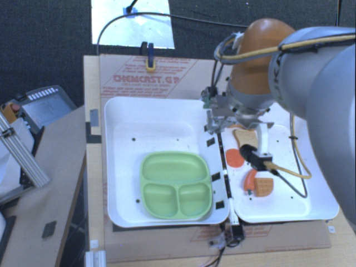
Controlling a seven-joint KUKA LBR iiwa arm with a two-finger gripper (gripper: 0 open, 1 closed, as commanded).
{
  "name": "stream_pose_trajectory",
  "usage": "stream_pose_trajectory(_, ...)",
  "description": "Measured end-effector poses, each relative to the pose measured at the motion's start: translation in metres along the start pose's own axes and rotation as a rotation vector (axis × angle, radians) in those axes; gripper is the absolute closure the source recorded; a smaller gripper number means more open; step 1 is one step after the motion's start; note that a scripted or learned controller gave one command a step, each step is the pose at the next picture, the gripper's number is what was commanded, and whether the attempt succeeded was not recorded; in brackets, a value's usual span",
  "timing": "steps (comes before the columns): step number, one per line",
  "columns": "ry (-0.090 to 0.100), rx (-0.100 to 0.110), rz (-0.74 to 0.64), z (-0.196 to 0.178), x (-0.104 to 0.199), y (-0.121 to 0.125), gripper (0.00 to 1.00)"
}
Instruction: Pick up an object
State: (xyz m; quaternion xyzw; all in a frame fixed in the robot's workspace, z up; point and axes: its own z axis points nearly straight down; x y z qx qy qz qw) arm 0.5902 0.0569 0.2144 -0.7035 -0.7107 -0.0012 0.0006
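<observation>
Camera view: the hand [218, 121] was seen at the right bin's [314, 204] inner edge, its opening impossible to tell; the red round slice [235, 159] lay near, lower-right of it.

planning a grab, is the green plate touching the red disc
Apart: the camera view shows the plate in the left bin, the disc in the right bin.

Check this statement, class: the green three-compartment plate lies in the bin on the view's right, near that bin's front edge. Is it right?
Wrong in one respect: the green three-compartment plate lies in the bin on the view's left, not the one on the right, near that bin's front edge. The camera view shows it.
</observation>
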Motion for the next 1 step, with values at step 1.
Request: stream_pose_trajectory(1, 0.000, -0.002, 0.001, -0.0123, 0.0472, 0.0079, 1.00)
